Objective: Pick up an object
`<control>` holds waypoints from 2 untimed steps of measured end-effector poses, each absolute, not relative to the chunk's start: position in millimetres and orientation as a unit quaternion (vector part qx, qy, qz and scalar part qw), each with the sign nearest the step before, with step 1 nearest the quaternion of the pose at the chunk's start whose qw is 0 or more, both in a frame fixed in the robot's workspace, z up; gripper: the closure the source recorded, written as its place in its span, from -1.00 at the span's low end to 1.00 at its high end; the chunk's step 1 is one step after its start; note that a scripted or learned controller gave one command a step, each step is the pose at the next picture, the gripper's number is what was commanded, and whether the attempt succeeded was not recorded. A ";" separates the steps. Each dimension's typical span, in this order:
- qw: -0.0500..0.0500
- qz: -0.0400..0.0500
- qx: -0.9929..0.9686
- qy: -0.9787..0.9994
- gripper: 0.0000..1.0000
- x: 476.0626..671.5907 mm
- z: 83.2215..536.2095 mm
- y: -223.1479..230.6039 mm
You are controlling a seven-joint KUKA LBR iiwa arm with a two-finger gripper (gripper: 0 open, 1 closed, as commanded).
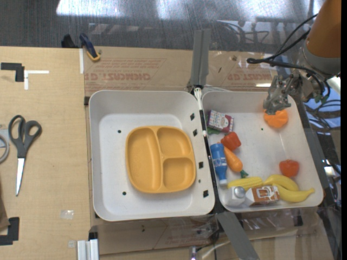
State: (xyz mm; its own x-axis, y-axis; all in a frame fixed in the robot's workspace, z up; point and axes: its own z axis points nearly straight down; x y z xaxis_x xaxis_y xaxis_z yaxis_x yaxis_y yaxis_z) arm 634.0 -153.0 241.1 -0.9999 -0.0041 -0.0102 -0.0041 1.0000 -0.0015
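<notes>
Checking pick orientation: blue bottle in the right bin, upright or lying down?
Lying down. The blue bottle rests lengthwise on the right bin floor, beside the carrot.

I count two white bins (100, 161) side by side. Left of them lies one pair of scissors (23, 145). The left bin holds one yellow divided plate (161, 158). The right bin holds nine small items, among them one banana (290, 188) and one blue bottle (218, 163).

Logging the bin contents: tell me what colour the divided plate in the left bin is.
Yellow-orange, plain: the divided plate in the camera view.
</notes>
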 end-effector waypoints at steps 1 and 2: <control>0.002 0.000 -0.053 0.999 1.00 582.8 93.1 -123.5; 0.002 -0.001 -0.255 0.967 1.00 520.1 112.1 -188.9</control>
